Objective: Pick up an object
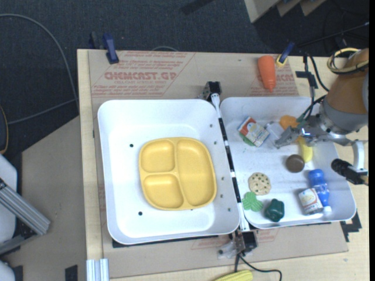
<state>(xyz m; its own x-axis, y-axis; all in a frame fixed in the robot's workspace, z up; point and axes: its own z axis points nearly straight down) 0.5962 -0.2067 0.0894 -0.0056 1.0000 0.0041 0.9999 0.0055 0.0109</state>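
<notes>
My gripper (285, 136) hangs low over the upper middle of the right bin (345, 206), on the grey arm (345, 107) reaching in from the right. It sits between a small red, green and white carton (253, 132) on its left and a yellow bottle (306, 151) on its right. An orange piece (287, 122) lies just behind it. A brown round object (295, 163) rests a little in front of it. I see nothing held in the gripper.
Further forward in the right bin lie a cookie (259, 183), a green leaf (252, 201), a dark green pepper (273, 209), a blue bottle (318, 183) and a small can (309, 199). The left bin (117, 157) holds a yellow divided plate (176, 173). A carrot (266, 72) lies on the bench behind.
</notes>
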